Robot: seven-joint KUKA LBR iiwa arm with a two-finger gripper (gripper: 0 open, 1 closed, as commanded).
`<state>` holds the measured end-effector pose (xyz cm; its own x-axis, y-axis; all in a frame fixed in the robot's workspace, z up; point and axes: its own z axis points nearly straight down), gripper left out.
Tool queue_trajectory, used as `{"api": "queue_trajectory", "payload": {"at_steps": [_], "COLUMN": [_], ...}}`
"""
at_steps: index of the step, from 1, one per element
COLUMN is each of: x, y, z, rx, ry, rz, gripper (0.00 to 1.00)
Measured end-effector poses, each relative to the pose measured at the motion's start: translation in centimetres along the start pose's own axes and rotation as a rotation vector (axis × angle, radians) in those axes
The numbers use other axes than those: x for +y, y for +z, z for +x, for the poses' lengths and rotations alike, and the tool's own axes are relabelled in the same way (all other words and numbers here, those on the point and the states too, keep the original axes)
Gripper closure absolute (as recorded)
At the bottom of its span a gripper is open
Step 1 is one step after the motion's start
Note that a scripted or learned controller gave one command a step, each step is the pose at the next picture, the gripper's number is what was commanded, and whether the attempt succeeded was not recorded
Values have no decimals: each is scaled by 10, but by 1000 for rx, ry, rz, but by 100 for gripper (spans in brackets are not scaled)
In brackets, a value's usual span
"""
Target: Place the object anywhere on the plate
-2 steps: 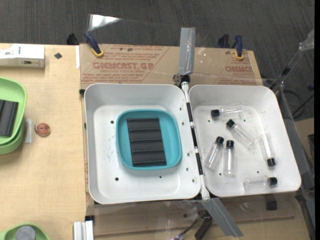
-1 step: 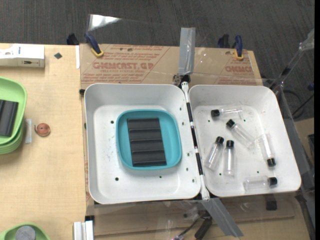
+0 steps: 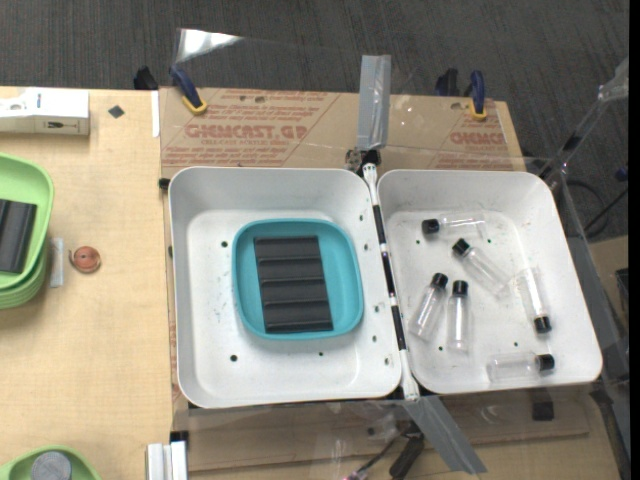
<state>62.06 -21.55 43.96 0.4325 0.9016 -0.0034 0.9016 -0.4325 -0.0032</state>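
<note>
Camera view, front edge first. Gripper state: cannot tell from this frame, nothing seen held. Arm enters from the right, so the shallow white right-hand bin point(image 3: 562, 258) was the one on its near side, and the shallow white left-hand bin point(image 3: 190, 268) lay beyond it.

Lowest in the right bin: a clear plastic vial with black cap point(image 3: 520, 366), lying crosswise, cap toward the arm's side. Just above it, a second clear capped vial point(image 3: 533, 303), long axis roughly front to back, cap at the front end. Mid-bin, two clear black-capped vials point(image 3: 458, 313) lay near each other, almost parallel, caps at the far ends. Behind them a slanted clear vial point(image 3: 480, 263), then the rearmost clear vial point(image 3: 458, 229), crosswise, cap pointing away from the arm.

Likely task object: one of these vials, none yet on the plate. The rounded-square teal plate point(image 3: 243, 278) sat mid left bin, so the carry would run away from the arm, across the ridge where the bins meet. A black ribbed rectangular block point(image 3: 292, 283) covered most of the plate floor; a vial would probably land on it and could roll.

Off past the left bin: a light green tray point(image 3: 25, 193) and a small copper-coloured disc point(image 3: 85, 259). Farthest back, a printed cardboard sheet point(image 3: 300, 128) with clamps, well apart from the route.
</note>
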Motion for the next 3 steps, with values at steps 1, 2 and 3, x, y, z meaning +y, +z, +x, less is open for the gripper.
{"api": "queue_trajectory", "payload": {"at_steps": [1, 2, 3], "x": [0, 0, 0], "y": [0, 0, 0], "z": [0, 0, 0], "rx": [0, 0, 0], "ry": [0, 0, 0], "rz": [0, 0, 0], "gripper": [0, 0, 0]}}
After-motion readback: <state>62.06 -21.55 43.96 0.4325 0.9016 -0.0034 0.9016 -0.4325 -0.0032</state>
